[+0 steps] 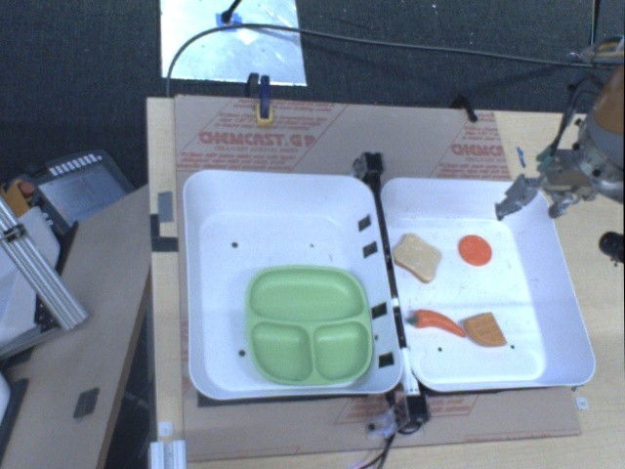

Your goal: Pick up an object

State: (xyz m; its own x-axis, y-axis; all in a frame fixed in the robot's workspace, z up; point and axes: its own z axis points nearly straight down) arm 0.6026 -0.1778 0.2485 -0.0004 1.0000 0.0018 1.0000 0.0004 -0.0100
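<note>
Currently I hold the gripper (535,196) above the right bin's (562,262) far right corner, fingers spread and empty. Candidate objects lie loose for access: bread slice (417,257), orange disc (476,250), carrot (437,321), wedge (485,329).

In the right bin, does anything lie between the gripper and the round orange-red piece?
No. In the camera view, only bare white bin floor separates the gripper from the round orange-red piece.
</note>
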